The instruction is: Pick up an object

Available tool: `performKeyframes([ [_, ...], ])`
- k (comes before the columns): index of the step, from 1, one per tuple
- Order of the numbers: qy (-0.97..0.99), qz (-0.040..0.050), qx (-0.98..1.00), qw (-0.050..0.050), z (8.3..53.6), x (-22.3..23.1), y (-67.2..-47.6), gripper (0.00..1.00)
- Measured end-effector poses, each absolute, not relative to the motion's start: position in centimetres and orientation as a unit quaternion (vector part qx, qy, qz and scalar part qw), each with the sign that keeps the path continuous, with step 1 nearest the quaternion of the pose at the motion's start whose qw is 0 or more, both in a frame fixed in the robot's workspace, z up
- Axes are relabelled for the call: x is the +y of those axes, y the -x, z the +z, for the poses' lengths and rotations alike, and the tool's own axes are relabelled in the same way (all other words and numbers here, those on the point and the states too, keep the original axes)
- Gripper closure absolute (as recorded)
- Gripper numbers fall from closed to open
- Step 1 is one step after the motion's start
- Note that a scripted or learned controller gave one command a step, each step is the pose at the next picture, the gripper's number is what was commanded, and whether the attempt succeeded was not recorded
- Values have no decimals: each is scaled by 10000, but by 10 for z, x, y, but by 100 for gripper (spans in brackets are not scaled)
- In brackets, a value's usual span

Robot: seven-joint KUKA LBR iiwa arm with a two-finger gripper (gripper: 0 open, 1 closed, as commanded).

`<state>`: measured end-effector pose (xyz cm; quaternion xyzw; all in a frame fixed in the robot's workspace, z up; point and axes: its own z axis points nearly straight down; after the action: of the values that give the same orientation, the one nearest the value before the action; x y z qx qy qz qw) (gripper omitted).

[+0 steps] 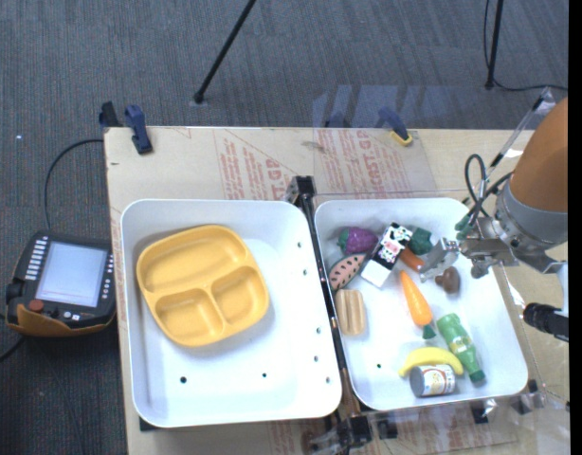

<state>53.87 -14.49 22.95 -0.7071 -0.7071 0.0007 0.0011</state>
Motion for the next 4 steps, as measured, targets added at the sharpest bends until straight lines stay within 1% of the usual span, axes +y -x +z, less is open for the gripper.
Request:
performKeyframes([
  [1, 6493, 32, -7605, 82, 104, -138, -547, 0],
  [2, 6538, 1, -7567, 31, 119, -142, -550, 100],
  [3, 7908, 18, -6121, 49, 111, -109, -513, 100],
  [4, 8660, 16, -5000, 26, 130, -150, -507, 100],
])
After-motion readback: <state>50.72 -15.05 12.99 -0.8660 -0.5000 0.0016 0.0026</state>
